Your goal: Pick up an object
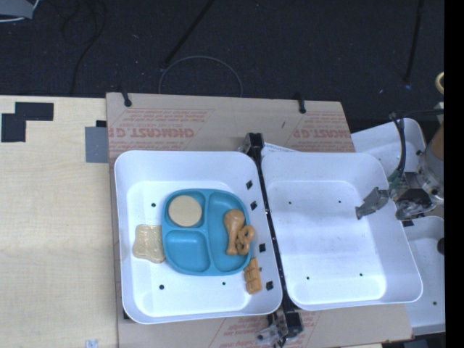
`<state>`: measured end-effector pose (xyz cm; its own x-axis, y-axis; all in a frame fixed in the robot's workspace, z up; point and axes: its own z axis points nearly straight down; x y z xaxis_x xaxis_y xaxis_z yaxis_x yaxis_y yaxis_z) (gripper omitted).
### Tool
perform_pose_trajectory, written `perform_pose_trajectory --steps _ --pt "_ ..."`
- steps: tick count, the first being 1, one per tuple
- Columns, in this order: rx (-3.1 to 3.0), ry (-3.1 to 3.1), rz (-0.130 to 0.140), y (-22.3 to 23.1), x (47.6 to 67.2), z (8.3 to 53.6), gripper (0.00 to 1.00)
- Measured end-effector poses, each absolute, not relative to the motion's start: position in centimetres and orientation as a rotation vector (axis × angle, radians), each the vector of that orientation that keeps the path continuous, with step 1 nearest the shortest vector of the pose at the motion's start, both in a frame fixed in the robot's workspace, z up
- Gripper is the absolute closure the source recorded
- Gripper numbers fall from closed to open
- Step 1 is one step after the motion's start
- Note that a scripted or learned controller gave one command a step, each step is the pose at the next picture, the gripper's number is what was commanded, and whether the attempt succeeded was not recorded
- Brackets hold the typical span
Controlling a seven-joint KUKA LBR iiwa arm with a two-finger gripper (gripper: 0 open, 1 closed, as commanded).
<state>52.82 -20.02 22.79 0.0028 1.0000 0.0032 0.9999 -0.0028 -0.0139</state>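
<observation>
Over the right bin (330,296), near its right wall, the pincer (377,203) reaches in from the right side of the camera view. One grey finger (370,203) points left and a little downward above the bin's white floor. The rest of the pincer is a tangle of grey and dark parts at the bin's edge, so I cannot tell how far open it is. Nothing is visible between its fingers, and it touches none of the objects. A black cable (400,147) curves up from the wrist.

All the objects lie in the left bin (134,172), well apart from the pincer. A blue sectioned plate (190,256) sits in the middle of that bin. A round tan disc (184,210) rests in its upper left section. A brown pretzel-like piece (238,232) lies in its right section. A pale yellow block (148,243) lies on the bin floor, touching the plate's left rim. A small brown chunk (252,275) lies on the bin floor just beside the plate's lower right corner, near the divider between the bins.

Both bins sit on a sheet of cardboard (217,125) with red printing, laid on the pale wood tabletop (51,230).
</observation>
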Motion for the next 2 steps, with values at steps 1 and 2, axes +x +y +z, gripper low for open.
perform_pose_trajectory --steps 1,2 --pt "-2.221 -2.221 0.002 -20.0 53.1 23.4 0.00" --pt "-2.215 -2.216 0.006 -19.6 53.0 17.0 0.00"
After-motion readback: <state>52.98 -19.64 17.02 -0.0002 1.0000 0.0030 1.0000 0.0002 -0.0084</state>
